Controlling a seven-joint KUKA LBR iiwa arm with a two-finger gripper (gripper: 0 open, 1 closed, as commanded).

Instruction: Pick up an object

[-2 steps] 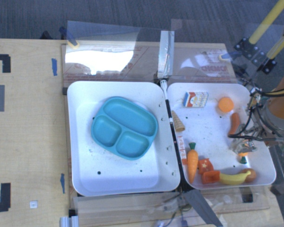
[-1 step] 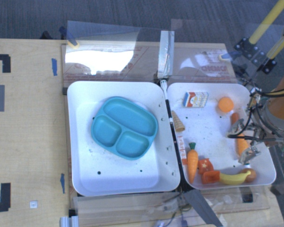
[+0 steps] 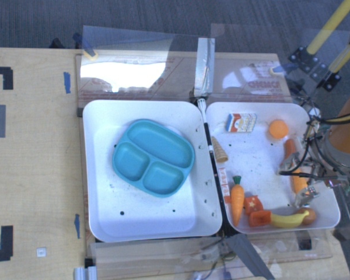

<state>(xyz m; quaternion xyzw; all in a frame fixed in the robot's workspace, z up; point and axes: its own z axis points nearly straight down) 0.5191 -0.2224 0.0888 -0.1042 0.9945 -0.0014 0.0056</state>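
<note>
Carrot point(image 3: 237, 200) lying lengthwise, green top toward far wall, in right bin point(image 3: 254, 156); blue plate point(image 3: 154, 157) in left bin point(image 3: 105, 203); gripper point(image 3: 306, 192) state unclear.

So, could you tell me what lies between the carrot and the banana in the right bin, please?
In the camera view, two small red blocks sit between the carrot and the banana, along the right bin's near wall.
</note>
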